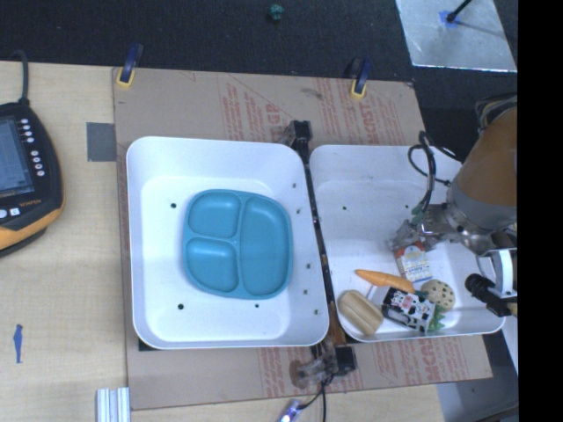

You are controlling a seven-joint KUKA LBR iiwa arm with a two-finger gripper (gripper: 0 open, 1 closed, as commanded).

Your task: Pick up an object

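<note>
**Robot arm [488,178] reaching into the right bin, gripper low over a small packet**

Its gripper [415,237] is hanging just above the bin floor, and whether it is released or clenched cannot be told from this angle. Nothing is visibly being held.

A small packet [413,261], white with red print, is lying directly under the gripper tip, perhaps touching it. It is looking light and probably crinkly (likely to slide on the smooth plastic), so pinching across its narrow sides is seeming the safest hold.

Just beyond it, an orange carrot [384,279] is lying on its side. It appears stiff and easy to grip mid-length. A round speckled biscuit [438,294], a black-and-white patterned box [405,307] and a tan oval loaf [359,313] are crowding the near corner of the right bin [369,154].

Further out, the left bin [136,236] is holding a blue divided plate [237,242], well apart from the gripper.
</note>
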